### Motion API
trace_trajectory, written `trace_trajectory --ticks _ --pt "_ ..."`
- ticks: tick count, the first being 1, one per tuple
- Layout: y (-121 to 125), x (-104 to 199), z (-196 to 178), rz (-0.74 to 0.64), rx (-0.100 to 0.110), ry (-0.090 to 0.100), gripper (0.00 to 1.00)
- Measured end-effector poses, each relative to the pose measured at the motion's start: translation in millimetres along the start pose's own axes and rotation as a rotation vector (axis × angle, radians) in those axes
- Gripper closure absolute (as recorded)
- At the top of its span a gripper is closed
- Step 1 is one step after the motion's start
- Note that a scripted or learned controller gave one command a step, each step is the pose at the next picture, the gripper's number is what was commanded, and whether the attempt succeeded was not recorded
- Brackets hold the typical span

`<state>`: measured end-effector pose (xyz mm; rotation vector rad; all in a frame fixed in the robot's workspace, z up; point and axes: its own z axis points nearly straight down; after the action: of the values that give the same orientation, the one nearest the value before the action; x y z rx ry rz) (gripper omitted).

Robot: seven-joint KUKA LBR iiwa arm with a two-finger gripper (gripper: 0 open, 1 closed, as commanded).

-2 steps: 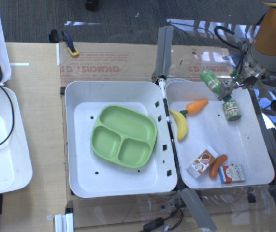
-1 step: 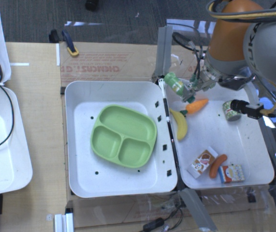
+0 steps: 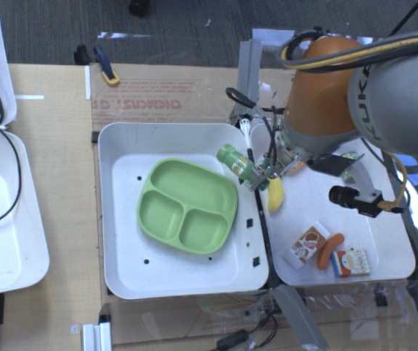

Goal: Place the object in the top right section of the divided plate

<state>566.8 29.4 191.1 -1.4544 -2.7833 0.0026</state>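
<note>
A light green divided plate [image 3: 187, 207] lies in the left of the two bins [image 3: 117, 269], with one large section on its left and two smaller ones on its right. Just past the plate's upper right rim a small green translucent bottle [image 3: 233, 160] hangs tilted over the bin's right wall. My gripper [image 3: 257, 172] is shut on the bottle's right end. The grey and orange arm [image 3: 326, 86] comes in from the upper right.
The right bin [image 3: 392, 269] holds a yellow banana [image 3: 274, 195] just under the gripper, a small picture card box [image 3: 307, 246], an orange sausage [image 3: 328, 250] and a little carton [image 3: 353, 262]. A black cable fitting [image 3: 355, 198] hangs off the arm.
</note>
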Motion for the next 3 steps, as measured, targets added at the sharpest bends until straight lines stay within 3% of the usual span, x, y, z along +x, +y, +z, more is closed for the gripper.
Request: trace_trajectory --ticks 1,2,3 --pt "63 10 0 -0.264 -0.002 -0.002 1.0" --pt "25 74 11 -0.266 0.0 0.0 1.0" --pt "8 101 -45 -0.545 -0.002 -0.002 1.0"
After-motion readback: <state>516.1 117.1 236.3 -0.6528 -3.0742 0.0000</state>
